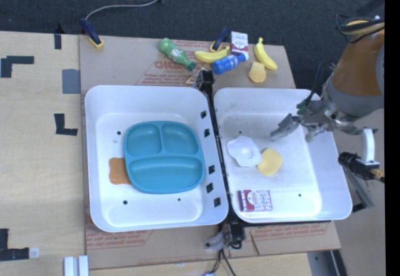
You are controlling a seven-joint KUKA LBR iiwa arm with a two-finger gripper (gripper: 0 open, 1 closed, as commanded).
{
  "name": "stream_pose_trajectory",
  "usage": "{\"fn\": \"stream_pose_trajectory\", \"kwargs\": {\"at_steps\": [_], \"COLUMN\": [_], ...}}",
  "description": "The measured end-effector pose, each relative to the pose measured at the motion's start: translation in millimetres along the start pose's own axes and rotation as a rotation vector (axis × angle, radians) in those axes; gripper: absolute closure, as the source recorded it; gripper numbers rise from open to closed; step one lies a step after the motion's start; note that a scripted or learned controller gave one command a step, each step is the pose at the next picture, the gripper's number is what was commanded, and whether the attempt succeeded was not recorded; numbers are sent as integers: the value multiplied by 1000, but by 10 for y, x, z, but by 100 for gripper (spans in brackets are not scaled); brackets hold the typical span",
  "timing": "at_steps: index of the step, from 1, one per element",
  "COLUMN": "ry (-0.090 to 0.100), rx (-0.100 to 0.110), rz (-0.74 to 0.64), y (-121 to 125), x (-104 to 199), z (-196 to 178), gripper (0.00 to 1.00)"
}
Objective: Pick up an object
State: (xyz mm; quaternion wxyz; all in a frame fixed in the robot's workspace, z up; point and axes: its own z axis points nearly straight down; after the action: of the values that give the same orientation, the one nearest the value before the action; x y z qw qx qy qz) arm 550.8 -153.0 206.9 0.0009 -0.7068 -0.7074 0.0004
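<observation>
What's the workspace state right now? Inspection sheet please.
Surface: two white bins side by side, left bin and right bin, on cardboard over a wood bench.
Job's things: right bin holds a white fried-egg toy, a yellow wedge touching it, and a small red-and-white carton lying flat. Left bin holds a blue divided plate with an orange piece partly under its left edge.
Clutter: behind the bins, a green bottle, two bananas, a blue bottle, a small carton, a yellow piece.
Grippers: tool over the right bin, above the egg, holding nothing seen.
Cables: a cable on the dark floor.
Surroundings: dark carpet.
</observation>
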Motion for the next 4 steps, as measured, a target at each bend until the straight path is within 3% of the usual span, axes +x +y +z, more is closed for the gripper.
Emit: {"fn": "stream_pose_trajectory", "kwargs": {"at_steps": [1, 2, 3, 4], "ry": [-1, -8, -6, -8], "rx": [-5, -13, -12, -31], "rz": [0, 5, 3, 4], "y": [136, -214, -643, -580], "x": [293, 554, 524, 524], "z": [1204, 1191, 1198, 1051], "gripper": [0, 0, 0, 100]}}
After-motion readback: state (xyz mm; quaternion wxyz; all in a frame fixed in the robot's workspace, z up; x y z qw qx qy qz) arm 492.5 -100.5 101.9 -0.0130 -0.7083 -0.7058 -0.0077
